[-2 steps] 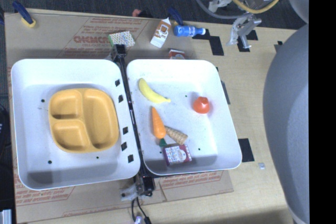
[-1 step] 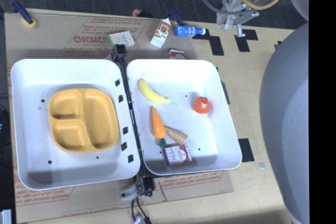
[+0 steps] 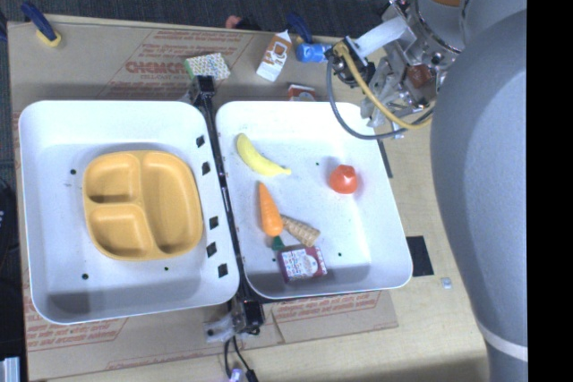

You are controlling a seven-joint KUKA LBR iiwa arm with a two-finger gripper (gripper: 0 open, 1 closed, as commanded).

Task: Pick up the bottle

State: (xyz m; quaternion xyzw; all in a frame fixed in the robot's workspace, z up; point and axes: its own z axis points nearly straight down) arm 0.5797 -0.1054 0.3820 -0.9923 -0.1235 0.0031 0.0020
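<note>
A small dark red bottle with a pale label (image 3: 301, 264) lies on its side near the front edge of the right bin (image 3: 385, 228). Just behind it lies a tan ribbed piece with a green end (image 3: 299, 233). My gripper (image 3: 392, 101) hangs over the bin's far right rim, wrapped in yellow and black cables, well away from the bottle. Nothing shows beneath it.
In the right bin a banana (image 3: 258, 157), a carrot (image 3: 269, 209) and a red tomato (image 3: 343, 180) lie behind the bottle. The left bin (image 3: 45, 192) bears a yellow divided plate (image 3: 143, 203). Small cartons and clips (image 3: 274, 56) sit on the bench behind the bins.
</note>
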